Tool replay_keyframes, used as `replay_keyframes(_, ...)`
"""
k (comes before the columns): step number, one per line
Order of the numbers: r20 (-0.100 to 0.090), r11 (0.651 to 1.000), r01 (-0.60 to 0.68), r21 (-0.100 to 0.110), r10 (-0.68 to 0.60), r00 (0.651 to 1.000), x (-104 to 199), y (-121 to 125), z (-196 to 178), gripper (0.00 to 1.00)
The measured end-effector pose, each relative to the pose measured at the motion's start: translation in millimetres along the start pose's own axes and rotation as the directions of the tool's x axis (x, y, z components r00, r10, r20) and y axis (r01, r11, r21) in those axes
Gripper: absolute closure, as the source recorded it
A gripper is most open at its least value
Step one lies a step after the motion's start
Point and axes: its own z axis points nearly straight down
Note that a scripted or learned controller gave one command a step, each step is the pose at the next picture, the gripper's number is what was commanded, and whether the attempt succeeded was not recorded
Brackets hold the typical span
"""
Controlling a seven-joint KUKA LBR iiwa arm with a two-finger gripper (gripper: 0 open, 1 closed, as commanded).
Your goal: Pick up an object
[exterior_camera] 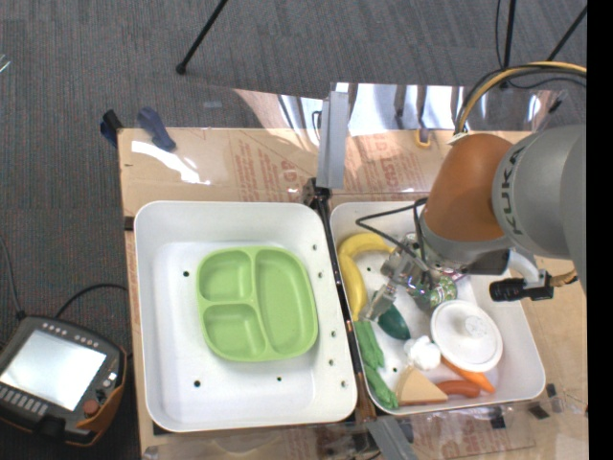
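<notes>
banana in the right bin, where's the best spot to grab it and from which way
Probably the middle of the banana, coming straight down from above. It lies flat along the right bin's left wall, curving from the top toward the green vegetables. The fingers should close across its narrow width, though the wall leaves little room on that side. The end effector hangs just to its right.

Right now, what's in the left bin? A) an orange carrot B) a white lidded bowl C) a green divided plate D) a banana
C: the green divided plate lies alone in the left bin, while the banana, white lidded bowl and carrot all sit in the right bin.
</notes>
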Motion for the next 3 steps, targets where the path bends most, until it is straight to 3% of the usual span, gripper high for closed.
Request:
replay_keyframes(1, 0.001, 0.999, 0.052, 0.001, -0.052, 0.999, 7, -49, -1, 0.0)
replay_keyframes(2, 0.002, 0.989, -0.151, 0.0, 0.151, 0.989, -42, 14, -1, 0.0)
replay_keyframes(3, -0.001, 0.99, -0.14, 0.002, 0.14, 0.99, 9, -15, 0, 0.0)
